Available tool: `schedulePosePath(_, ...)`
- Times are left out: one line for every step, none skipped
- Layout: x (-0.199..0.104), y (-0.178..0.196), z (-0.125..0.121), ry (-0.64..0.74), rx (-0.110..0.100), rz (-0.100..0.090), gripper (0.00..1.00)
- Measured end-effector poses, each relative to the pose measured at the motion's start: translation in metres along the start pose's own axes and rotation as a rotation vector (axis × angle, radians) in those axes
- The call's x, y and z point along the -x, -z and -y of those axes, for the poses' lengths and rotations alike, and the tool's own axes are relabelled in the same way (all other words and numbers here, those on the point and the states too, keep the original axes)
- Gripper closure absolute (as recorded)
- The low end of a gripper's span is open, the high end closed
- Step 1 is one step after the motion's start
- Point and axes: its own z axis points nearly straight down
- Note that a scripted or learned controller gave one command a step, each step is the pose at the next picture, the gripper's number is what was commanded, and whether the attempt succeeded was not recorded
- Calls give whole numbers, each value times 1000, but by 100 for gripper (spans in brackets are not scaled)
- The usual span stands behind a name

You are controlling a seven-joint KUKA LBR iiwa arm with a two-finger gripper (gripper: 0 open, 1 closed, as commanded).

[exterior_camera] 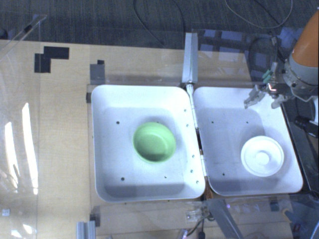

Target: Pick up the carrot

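Observation:
My gripper (264, 100) hangs over the back edge of the right bin (224, 133), at the end of the grey arm with its orange band (306, 49). Its two fingers (252, 98) are spread apart and open, with nothing between them. A round white dish (262, 156) lies on the right bin's floor, in front of the gripper and a little below it in the view.
A green bowl (154, 141) sits upright in the middle of the left bin (107, 133). A metal divider post (190, 59) stands behind the seam between the bins. Black cables (159, 14) loop on the dark floor behind the bench.

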Motion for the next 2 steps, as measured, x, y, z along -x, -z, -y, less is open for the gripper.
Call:
schedulePosePath(-28, -130, 114, 412, -1, -1, 0)
schedulePosePath(-54, -158, 58, 478, 10, 2, 0)
